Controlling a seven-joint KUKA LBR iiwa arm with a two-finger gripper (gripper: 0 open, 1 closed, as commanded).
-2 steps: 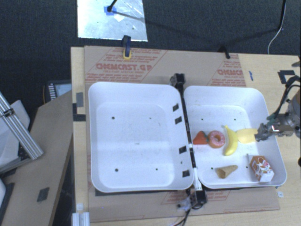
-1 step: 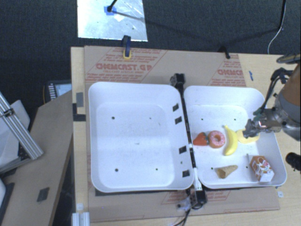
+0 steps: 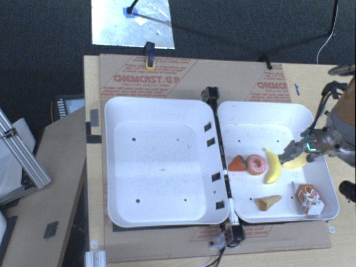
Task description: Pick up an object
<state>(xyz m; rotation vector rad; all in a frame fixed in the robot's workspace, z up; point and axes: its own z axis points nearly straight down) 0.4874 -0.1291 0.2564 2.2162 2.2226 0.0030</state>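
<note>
The two-finger gripper sits over the right white plastic bin, jaws apparently clenched on a curved yellow banana; blur obscures contact.

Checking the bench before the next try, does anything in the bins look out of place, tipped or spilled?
Nothing stands out. The strawberry, donut, banana, cone and small carton lie loose in the right bin, none spilled over its rim.
</note>
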